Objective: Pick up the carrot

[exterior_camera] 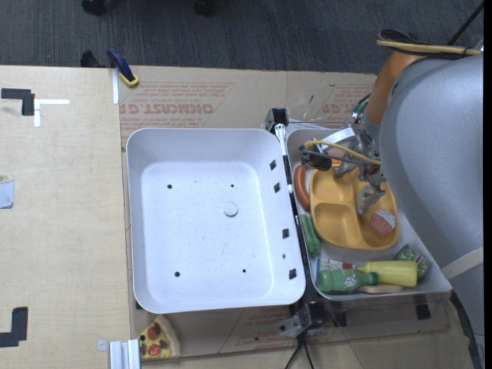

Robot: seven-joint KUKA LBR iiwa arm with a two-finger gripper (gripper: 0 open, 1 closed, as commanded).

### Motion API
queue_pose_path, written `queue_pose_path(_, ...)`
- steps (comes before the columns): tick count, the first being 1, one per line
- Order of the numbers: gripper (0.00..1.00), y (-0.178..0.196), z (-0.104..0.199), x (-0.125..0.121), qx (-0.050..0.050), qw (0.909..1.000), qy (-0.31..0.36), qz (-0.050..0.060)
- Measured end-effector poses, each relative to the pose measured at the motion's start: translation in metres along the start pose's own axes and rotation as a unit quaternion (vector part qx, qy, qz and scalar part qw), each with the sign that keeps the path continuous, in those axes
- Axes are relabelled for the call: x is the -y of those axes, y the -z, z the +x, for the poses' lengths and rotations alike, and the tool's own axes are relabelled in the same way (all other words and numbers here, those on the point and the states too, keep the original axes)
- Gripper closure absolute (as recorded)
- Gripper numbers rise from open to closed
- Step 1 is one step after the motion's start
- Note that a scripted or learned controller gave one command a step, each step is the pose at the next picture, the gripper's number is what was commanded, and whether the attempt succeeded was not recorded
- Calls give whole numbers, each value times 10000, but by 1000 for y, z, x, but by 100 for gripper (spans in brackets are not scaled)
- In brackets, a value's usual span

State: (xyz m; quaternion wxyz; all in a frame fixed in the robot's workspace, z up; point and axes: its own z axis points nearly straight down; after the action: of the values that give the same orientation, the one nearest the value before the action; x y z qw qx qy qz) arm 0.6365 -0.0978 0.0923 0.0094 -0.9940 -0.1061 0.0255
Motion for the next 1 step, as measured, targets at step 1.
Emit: queue_pose_path(1, 100, 9, 1, -4, -42, 10000, 18, -75)
